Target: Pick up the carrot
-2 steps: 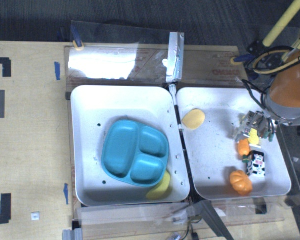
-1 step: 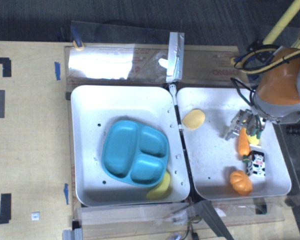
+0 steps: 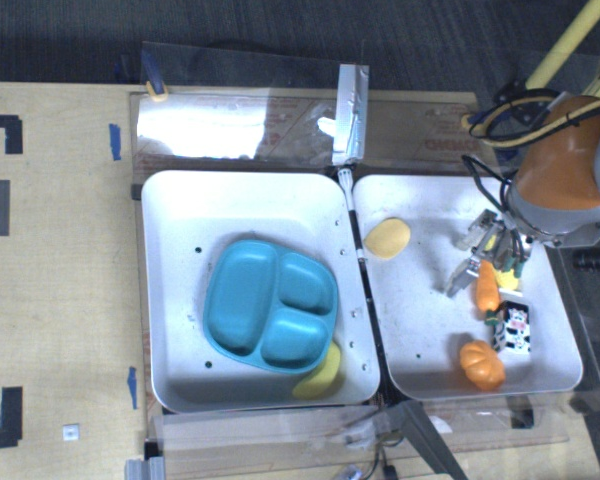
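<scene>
In the right-hand bin (image 3: 420,363), the arm's gripper (image 3: 477,258) stood with its fingers spread just above the carrot (image 3: 488,289), which lay beside a cow-patterned toy (image 3: 516,329) near an orange fruit (image 3: 482,364). The grasp looked not yet made; next, the gripper would need to close squarely around the carrot before lifting.

Two bins are sitting side by side on the tabletop (image 3: 60,268). A divided plate (image 3: 270,303) is lying in the left bin (image 3: 170,218), with a small fruit (image 3: 322,371) tucked against its near-right edge. In the right bin (image 3: 420,348), the carrot (image 3: 488,288) is lying beside the gripper (image 3: 477,254) (toward the right wall), a cow toy (image 3: 516,328) and a round fruit (image 3: 482,364) nearer the front, and a potato-like piece (image 3: 387,238) is resting at the far-left.
</scene>
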Robot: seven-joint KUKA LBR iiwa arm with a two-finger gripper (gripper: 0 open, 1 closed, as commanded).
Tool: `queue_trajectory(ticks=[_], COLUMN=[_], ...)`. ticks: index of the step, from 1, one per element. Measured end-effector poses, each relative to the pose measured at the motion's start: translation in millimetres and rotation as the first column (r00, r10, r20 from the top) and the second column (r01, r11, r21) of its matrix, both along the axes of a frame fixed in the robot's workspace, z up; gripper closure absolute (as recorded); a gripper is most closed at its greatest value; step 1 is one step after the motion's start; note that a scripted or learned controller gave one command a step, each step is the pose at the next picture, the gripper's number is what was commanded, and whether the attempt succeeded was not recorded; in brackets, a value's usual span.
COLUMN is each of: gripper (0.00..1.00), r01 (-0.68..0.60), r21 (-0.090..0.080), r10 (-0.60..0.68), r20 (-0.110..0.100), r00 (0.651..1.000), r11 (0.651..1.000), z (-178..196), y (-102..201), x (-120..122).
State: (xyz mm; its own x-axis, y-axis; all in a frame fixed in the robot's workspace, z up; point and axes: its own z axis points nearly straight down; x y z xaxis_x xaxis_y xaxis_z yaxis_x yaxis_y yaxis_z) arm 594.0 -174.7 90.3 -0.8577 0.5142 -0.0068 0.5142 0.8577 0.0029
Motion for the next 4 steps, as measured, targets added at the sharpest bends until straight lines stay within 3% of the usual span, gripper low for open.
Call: queue_trajectory(ticks=[1, 2, 3, 4], gripper=[1.00, 0.00, 0.00, 1.00], r01=[0.000, 0.001, 0.191, 0.193], r21=[-0.001, -0.001, 0.020, 0.010], r10=[0.000, -0.001, -0.191, -0.193], r20=[0.009, 0.008, -0.003, 0.009], r00=[1.000, 1.000, 0.982, 0.981], r11=[1.000, 1.000, 0.981, 0.981], z=[12.0, 11.2, -1.3, 10.3], y=[0.4, 0.3, -33.1, -36.7], x=[2.4, 1.9, -31.9, -29.9])
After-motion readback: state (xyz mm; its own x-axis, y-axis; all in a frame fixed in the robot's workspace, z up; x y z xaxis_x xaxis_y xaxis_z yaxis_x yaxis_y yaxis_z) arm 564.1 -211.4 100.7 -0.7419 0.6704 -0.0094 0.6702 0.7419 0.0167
